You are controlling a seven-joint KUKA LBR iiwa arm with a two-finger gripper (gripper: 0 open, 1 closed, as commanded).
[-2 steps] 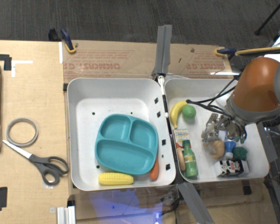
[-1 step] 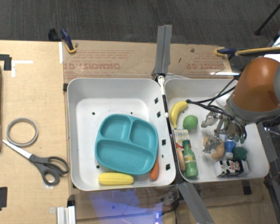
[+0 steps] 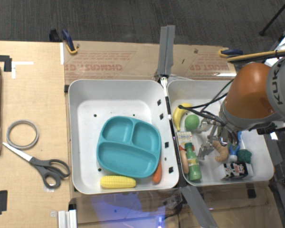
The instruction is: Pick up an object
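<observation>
Corn cob [image 3: 118,181] lies nearest, by the teal plate [image 3: 129,147]. Cardboard behind reads "CHEMCO" (mirrored). My gripper [image 3: 213,145] hangs over the right bin [image 3: 261,175]; grip state unclear.

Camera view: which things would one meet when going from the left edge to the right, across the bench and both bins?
Tape roll → scissors → corn cob → teal divided plate → carrot → green bottle → gripper → black-and-white toy.

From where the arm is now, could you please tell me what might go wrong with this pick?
1. The gripper hangs over a crowded right bin; the green bottle, green ball and banana lie close together, so it may nudge neighbours.
2. Cables drape around the wrist and could snag.
</observation>
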